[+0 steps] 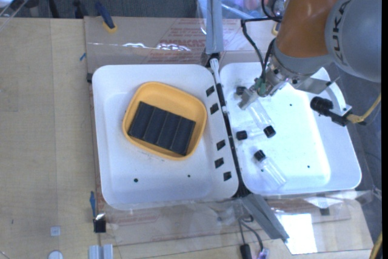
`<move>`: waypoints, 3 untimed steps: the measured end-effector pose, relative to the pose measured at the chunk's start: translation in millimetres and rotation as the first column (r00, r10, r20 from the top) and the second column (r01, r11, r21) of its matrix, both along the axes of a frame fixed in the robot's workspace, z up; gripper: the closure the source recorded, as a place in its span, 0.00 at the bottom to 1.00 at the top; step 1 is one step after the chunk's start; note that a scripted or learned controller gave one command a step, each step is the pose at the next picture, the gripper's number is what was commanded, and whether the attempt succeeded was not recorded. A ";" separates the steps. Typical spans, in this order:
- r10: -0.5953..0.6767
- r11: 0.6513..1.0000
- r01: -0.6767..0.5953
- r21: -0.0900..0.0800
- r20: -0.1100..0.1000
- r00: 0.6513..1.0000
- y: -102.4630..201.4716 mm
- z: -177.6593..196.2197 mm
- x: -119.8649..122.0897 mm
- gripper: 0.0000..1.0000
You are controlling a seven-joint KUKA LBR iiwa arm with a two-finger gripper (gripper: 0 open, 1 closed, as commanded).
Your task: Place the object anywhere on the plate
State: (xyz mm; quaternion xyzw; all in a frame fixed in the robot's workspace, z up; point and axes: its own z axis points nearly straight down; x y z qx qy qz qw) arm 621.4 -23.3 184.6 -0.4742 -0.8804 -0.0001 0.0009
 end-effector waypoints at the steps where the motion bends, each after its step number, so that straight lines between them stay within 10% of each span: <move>1: 0.128 0.992 -0.128 -0.001 0.005 0.992 20.8 0.2 9.8 1.00; 3: 0.375 0.927 -0.375 -0.002 0.007 0.927 65.1 0.5 26.6 1.00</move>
